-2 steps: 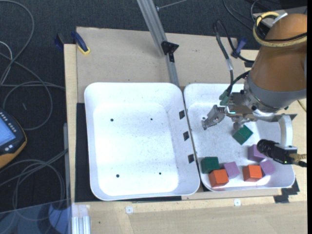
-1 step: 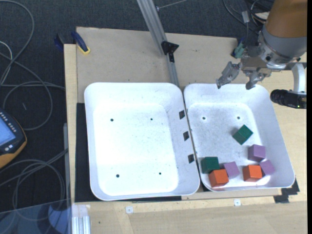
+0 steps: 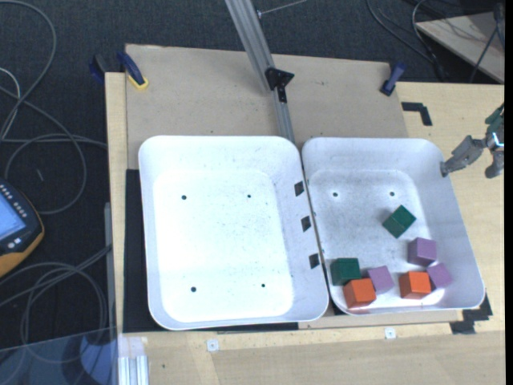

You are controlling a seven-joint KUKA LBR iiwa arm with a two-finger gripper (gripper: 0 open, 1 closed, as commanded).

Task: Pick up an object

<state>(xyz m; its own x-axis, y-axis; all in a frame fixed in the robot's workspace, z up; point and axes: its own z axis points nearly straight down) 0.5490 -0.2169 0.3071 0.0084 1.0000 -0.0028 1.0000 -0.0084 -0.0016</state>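
Two grey fingers (image 3: 461, 157) hang splayed wide with nothing between them, the gripper (image 3: 474, 156) poking in at the right edge, just over the outer rim of the right bin.

Under it all lies dark carpet (image 3: 56, 46) strewn with black cables (image 3: 32, 127), a screened handset (image 3: 12, 227) at far left. On it stands the pale wooden bench (image 3: 200, 79), blue clamps (image 3: 132, 69) at its back corners, a slanted metal bar (image 3: 248, 30) running in from above.

Two shallow white plastic bins: the left bin (image 3: 216, 239) bare-floored, the right bin (image 3: 377, 183) holding seven small blocks. Two green cubes, one mid-floor (image 3: 398, 220), one near the divider (image 3: 345, 270). Two orange cubes (image 3: 360, 292) (image 3: 414, 283) along the front wall. Three purple blocks (image 3: 422, 250) (image 3: 380, 278) (image 3: 438, 276) beside them. All sit well apart from the gripper.
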